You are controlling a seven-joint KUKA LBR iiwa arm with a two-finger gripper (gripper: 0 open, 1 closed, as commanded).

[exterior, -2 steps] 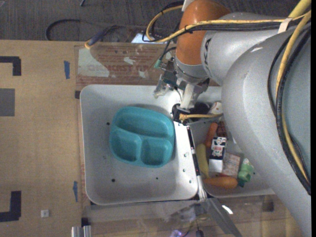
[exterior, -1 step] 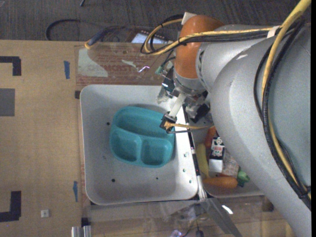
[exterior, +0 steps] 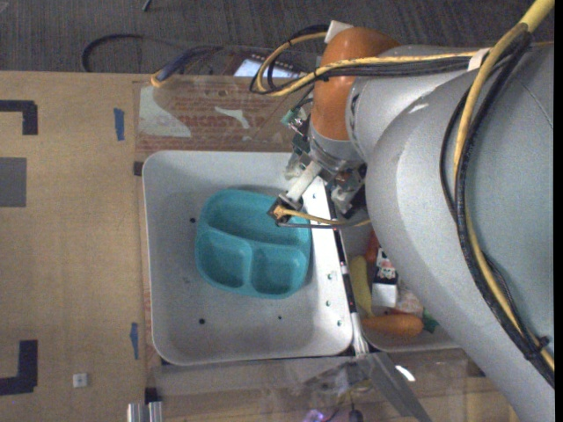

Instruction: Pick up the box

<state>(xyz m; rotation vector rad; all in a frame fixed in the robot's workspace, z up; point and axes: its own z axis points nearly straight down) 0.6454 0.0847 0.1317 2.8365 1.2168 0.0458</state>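
Looming closest to my camera was the grey arm (exterior: 440, 200), which blocked most of the right bin (exterior: 413, 339). From left to right I saw the left bin (exterior: 176, 323) holding a teal divided tray (exterior: 251, 246), then the hand (exterior: 286, 211) at the tray's upper right rim. I could not pick out the box; small items (exterior: 387, 297) crowded the right bin. My worry was the hand catching the tray instead. Its opening I could not tell.
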